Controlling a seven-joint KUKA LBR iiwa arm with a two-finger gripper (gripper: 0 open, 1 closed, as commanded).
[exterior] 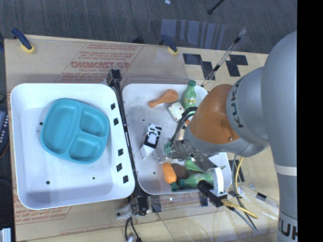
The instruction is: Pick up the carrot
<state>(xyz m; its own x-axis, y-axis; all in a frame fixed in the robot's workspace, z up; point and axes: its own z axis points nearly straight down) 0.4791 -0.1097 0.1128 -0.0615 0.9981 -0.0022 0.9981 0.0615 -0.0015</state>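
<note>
Orange marks both the target and the machine: the small orange carrot with a green leafy end [170, 173] lies low in the right shallow white plastic bin [135, 135], near that bin's front wall, and the grey arm with its orange wrist band [214, 122] hangs right above it. The gripper [177, 155] sits just above and beside the carrot, buried under the wrist housing, so whether it is spread or closed I cannot tell, and nothing shows the carrot being pinched. The arm's low, centred stance over that corner reads as a descent aimed at the carrot, which is crowded by green toy pieces [194, 178] touching its right side; that clutter likely explains the tight approach. Further back in the same bin rest a tan plastic drumstick [164, 98], a green plastic bottle [190, 94] and a black-and-white printed card [151, 136], well apart from the target. The left white bin [20, 135] holds a turquoise three-compartment plastic plate [74, 130], lying flat and out of the way.
</note>
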